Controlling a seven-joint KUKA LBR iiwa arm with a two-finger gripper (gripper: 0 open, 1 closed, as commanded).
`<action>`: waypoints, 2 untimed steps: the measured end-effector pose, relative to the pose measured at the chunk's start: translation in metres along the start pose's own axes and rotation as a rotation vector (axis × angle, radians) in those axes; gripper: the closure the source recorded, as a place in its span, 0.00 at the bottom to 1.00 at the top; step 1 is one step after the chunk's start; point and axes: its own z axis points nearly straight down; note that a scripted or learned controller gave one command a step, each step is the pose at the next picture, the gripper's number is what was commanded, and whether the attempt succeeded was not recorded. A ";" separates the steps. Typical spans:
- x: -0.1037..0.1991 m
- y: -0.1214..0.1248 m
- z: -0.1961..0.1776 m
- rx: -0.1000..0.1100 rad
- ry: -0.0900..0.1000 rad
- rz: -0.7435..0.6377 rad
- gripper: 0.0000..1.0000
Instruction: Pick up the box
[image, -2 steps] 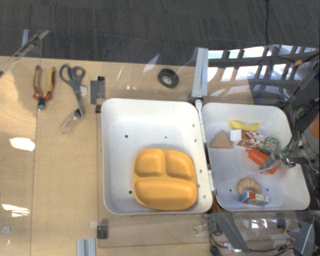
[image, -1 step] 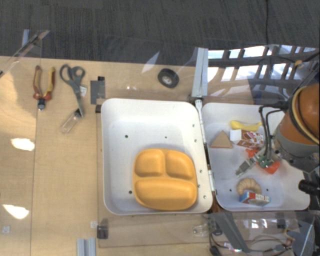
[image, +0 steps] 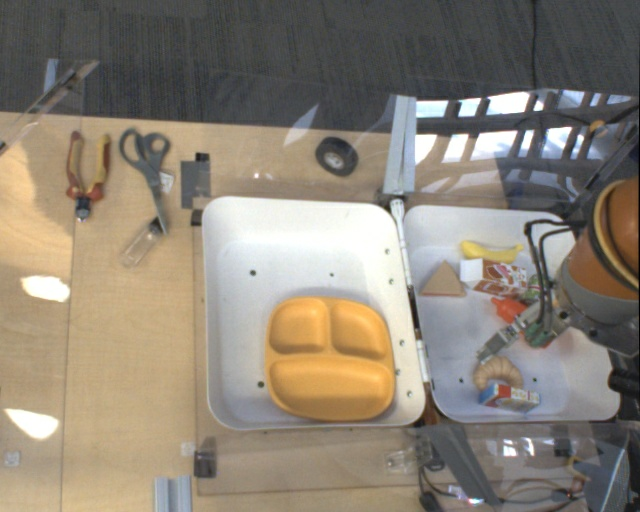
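The arm's gripper (image: 500, 343), whose grip I cannot tell, hangs above the small red, white and blue cardboard box (image: 509, 397), so reaching down comes next, I think.

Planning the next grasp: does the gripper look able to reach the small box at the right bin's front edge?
Probably yes. The gripper hangs just above the small box in the right bin; only a croissant lies between them, touching the box.
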 end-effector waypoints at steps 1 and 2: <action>-0.019 -0.013 0.068 0.000 0.000 -0.038 0.00; -0.055 -0.032 0.071 -0.007 -0.006 0.075 0.00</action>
